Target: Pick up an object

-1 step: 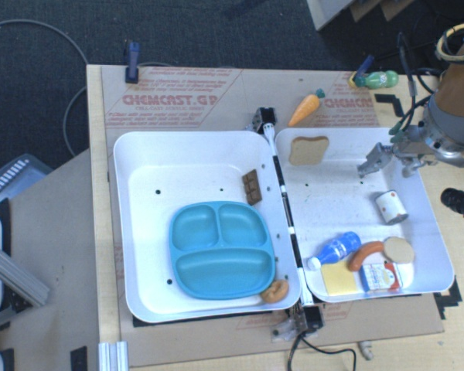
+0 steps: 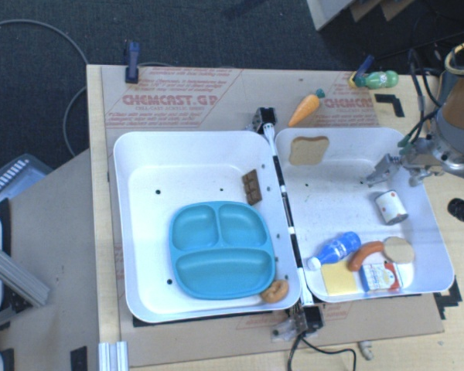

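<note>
Both bins (image 2: 139, 230) look to me like smooth white plastic with a slight sheen. The blue divided plate (image 2: 220, 250) is matt plastic. I read the bench top (image 2: 178, 99) as brown cardboard or paper sheet, matt, printed in red. The gripper (image 2: 392, 168) is bare grey metal, dull. The small bottle (image 2: 336, 249) is clear glossy blue plastic. The bread slice (image 2: 308, 151) looks rough, possibly foam; I can't be sure.
</note>
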Tool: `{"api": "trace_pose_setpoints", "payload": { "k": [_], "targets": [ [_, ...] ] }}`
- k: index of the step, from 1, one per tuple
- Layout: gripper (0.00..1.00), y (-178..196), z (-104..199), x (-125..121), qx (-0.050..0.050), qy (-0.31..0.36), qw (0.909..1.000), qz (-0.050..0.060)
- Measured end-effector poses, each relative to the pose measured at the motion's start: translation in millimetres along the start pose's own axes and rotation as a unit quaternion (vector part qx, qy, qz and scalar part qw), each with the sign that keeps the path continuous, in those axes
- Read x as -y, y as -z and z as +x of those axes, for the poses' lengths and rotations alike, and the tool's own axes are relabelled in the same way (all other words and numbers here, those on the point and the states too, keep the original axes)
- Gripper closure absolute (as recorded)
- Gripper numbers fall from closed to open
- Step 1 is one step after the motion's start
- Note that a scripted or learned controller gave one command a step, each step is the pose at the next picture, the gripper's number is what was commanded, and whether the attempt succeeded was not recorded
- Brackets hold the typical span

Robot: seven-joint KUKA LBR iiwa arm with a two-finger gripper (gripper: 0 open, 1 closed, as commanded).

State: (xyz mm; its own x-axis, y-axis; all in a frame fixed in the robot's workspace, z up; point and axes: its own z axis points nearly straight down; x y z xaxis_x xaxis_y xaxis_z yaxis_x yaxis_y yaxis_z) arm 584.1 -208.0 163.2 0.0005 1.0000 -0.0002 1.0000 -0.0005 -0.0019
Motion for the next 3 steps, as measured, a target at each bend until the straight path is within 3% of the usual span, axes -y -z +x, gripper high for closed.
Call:
{"api": "trace_pose_setpoints", "payload": {
  "k": [1,2,3],
  "targets": [
    [0.00,-79.0,-3.8,19.0,-0.001,0.001,1.0000,0.000],
    [1.00,-68.6,-4.2,18.3,0.000,0.000,1.0000,-0.002],
    [1.00,29.0,58.6,-11.5,0.000,0.001,1.0000,-0.002]
  ]
}}
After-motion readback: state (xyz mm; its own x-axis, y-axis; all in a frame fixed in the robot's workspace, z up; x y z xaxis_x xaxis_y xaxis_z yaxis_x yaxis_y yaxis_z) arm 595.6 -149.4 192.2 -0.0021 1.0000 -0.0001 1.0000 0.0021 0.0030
